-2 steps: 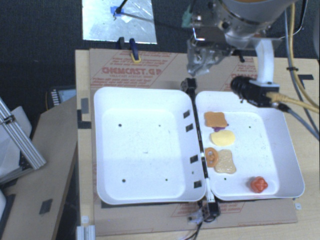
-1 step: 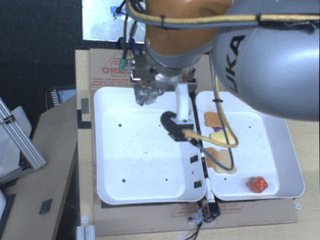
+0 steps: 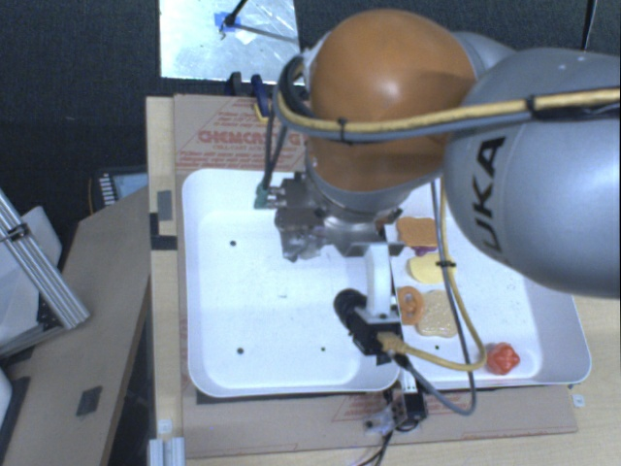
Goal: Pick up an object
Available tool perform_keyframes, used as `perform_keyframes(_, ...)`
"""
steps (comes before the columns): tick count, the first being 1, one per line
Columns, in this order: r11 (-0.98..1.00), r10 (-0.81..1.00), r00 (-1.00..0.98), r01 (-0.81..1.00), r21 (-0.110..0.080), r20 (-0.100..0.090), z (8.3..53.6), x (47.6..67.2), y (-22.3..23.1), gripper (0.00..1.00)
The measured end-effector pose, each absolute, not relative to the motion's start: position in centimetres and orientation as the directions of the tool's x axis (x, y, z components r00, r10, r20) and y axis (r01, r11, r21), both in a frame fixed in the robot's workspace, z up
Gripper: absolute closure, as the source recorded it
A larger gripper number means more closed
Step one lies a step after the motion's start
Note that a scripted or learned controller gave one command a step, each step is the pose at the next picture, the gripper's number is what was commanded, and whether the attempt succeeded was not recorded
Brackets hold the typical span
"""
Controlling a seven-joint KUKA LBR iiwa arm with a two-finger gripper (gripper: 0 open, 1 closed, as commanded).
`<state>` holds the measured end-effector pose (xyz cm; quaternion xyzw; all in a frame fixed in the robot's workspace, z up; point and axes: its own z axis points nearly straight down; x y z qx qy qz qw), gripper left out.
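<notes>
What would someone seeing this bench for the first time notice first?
The big orange band of the grey KUKA arm fills the upper middle, hanging over the two white bins. A yellow cable runs across it. In the right bin a cluster of small items lies beside the arm: an orange piece, a yellow piece and a red one near the front corner.

Dark, nearly black backdrop [image 3: 87,37] across the top and left, with a pale, shiny rectangular sheet [image 3: 228,25] lying against it. Below that, a light wooden bench [image 3: 163,260] bearing a sheet of brown cardboard [image 3: 218,136] printed in red letters, edges showing at the top and along the bottom. At the left, a tan wooden surface [image 3: 92,357] set at an angle, and slanting aluminium framing bars [image 3: 39,270] beside it.
</notes>
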<state>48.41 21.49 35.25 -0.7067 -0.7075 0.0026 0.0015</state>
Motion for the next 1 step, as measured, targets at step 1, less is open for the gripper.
perform_keyframes(1,0.001,1.000,-0.001,1.000,0.004,0.001,35.76,53.89,23.53,1.00)
